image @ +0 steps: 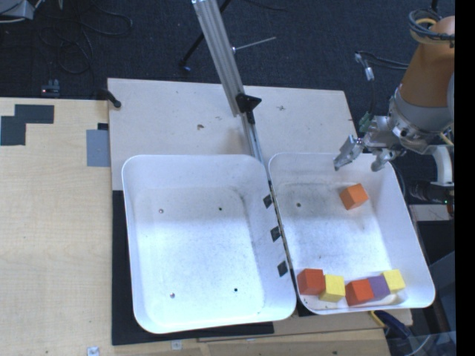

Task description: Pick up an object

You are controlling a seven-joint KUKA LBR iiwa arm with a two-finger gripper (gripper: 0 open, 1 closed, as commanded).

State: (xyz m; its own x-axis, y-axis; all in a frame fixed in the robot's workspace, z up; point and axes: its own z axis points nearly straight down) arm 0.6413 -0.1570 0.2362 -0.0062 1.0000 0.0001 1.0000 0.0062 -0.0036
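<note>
Orange cube (pixel 354 196) lies alone on the floor of the right bin (pixel 415 236), in the far half, well apart from the five blocks crowded along that bin's near wall: a red-orange block (pixel 311 281), a yellow block (pixel 333 288), a second red-orange block (pixel 359 291), a purple block (pixel 379 285) and another yellow block (pixel 394 279). The end effector (pixel 364 154) hangs above the right bin's far rim, just beyond the orange cube, its two fingers spread and nothing between them. The left bin (pixel 141 191) sits alongside the right bin on the bench (pixel 171 117).

Judged by its look, the orange cube is probably a small, light, stiff block, foam or painted wood, with flat faces that should take a squeeze without crushing. It rests turned at an angle to the right bin's walls, so the fingers would likely need to line up with one pair of opposite side faces and close across its middle. With open floor all round it, it seems the easiest pick; the blocks against the near wall leave little room for a finger.
</note>
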